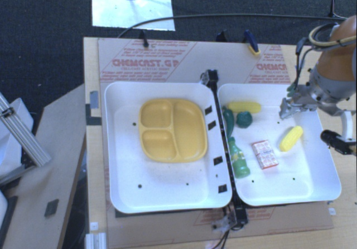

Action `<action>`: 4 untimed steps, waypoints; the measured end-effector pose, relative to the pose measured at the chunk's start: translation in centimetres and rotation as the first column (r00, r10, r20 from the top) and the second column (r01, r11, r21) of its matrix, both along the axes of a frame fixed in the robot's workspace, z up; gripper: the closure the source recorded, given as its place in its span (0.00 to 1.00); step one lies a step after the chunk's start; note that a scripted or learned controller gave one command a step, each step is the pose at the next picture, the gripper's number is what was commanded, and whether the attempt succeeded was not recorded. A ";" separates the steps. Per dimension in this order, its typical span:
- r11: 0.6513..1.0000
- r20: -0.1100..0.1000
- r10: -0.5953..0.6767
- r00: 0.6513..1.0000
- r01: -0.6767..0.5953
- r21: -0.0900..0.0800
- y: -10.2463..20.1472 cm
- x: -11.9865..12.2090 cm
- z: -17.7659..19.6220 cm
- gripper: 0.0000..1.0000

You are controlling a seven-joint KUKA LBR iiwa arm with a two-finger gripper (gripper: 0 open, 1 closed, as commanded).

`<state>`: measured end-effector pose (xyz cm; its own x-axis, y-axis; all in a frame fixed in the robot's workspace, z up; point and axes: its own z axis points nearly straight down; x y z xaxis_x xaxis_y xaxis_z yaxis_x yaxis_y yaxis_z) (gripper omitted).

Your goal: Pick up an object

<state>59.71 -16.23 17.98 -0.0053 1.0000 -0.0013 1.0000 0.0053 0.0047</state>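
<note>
Just above the corn cob (292, 138), the pincer (285, 111) hovers.

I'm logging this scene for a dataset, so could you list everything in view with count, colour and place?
bins: 2, white, side by side on the bench
divided plate: 1, yellow, middle of the left bin
corn cobs: 2, yellow, right bin; one by the far wall, one at right under the gripper
bottle: 1, green, right bin beside the divider
round piece: 1, dark green, right bin below the far cob
long dark green item: 1, right bin, by the divider
small box: 1, red and white, middle of the right bin
clamp: 1, blue and yellow, bench's far edge
gripper: 1, grey, above the right bin
</note>
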 end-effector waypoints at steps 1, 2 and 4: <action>1.000 -0.003 0.000 1.000 0.000 0.000 0.0 0.1 3.8 1.00; 1.000 -0.007 0.003 1.000 -0.003 0.003 4.3 -0.6 3.4 1.00; 1.000 -0.008 0.006 1.000 -0.006 0.004 14.5 -2.1 2.9 1.00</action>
<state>57.58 -1.70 20.85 -0.0108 0.9999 0.0023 0.9999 0.0108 -0.0038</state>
